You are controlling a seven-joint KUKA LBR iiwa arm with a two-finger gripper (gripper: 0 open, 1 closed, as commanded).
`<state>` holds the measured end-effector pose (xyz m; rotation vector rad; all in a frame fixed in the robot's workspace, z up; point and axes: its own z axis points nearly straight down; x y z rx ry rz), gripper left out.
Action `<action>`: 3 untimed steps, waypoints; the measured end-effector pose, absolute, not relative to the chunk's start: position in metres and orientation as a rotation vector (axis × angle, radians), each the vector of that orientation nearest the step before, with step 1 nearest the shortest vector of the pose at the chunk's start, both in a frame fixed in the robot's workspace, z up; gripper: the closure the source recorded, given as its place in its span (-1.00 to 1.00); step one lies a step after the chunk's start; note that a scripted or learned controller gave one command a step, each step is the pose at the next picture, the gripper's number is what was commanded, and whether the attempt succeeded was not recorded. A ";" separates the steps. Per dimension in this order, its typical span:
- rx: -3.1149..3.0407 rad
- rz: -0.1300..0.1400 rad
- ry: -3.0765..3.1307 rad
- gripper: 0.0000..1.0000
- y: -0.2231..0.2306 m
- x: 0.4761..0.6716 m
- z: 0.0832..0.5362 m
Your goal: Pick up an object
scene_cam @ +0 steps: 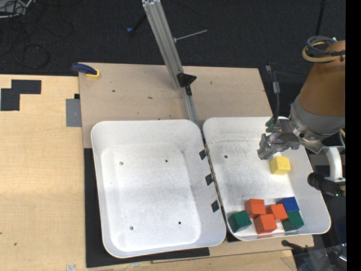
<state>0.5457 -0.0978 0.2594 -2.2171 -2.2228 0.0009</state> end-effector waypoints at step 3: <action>-2.215 0.000 -2.224 1.00 0.049 0.582 0.246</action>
